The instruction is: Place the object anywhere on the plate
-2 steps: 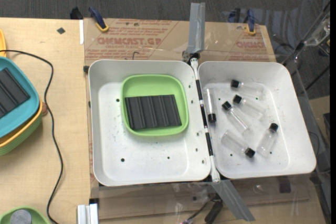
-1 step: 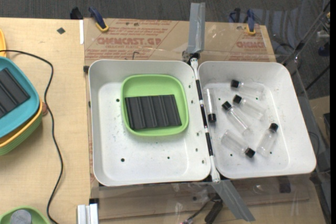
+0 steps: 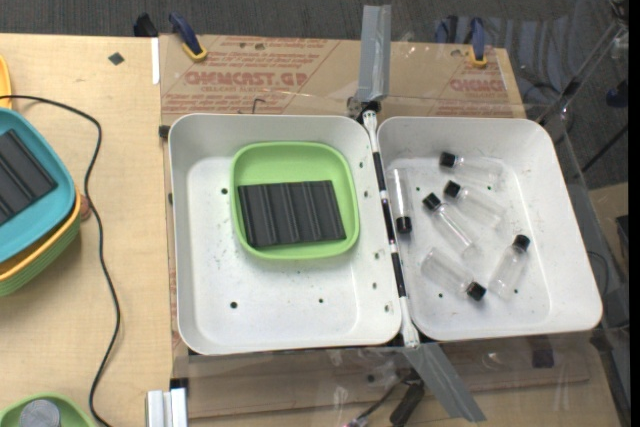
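- Camera view, looking down at a slant on a pale wooden bench [image 3: 80, 335] that runs from the left edge under both bins.
- On it, a brown printed cardboard sheet [image 3: 270, 75], jutting out beyond the far side of the bins and pinned at its far corners by a left clamp [image 3: 186, 37] and a right clamp [image 3: 478, 48].
- Left bin [image 3: 200, 315]: white and shallow, touching its neighbour along the middle seam.
- Right bin [image 3: 560, 305]: white and shallow, with the task's objects lying on its floor.
- Green plate [image 3: 293, 155]: square with rounded corners, lying flat in the far half of the left bin.
- Black ribbed pad [image 3: 292, 213]: flat inside the green plate, covering most of the plate's floor.
- Teal tray stack [image 3: 40, 215]: at the left edge of the bench, cut off by the frame, well apart from the bins.
- Grey strut [image 3: 375, 55]: rising at the far end of the seam between the bins.
- Black cable [image 3: 103, 215]: snaking across the bench between the teal tray stack and the left bin.
- Clear vials [image 3: 455, 227] with black caps: roughly six, scattered on their sides in the right bin, one lying just beside that bin's left wall, none on the green plate.
- Gripper: cannot tell whether apart, together or clamped on anything.
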Controlling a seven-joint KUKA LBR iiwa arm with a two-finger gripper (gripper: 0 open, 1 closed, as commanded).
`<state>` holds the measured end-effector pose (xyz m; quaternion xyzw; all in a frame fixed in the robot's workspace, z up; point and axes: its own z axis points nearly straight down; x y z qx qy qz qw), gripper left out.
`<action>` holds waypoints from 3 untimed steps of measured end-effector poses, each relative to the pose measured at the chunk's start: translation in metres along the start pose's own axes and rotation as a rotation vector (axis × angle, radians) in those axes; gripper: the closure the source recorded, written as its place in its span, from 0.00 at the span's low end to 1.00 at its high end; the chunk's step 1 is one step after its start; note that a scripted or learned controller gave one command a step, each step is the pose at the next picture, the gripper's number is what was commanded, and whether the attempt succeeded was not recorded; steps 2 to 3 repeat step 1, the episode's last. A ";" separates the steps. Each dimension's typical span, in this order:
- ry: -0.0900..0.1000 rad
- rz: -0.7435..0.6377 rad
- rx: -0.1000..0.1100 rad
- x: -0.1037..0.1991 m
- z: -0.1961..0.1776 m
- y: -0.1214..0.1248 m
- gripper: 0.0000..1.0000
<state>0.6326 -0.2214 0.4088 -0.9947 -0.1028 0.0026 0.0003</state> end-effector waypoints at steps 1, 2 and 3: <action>0.000 -0.001 0.000 0.018 -0.031 0.004 0.00; 0.000 -0.001 0.000 0.018 -0.031 0.004 0.00; 0.000 -0.001 0.000 0.018 -0.031 0.004 0.00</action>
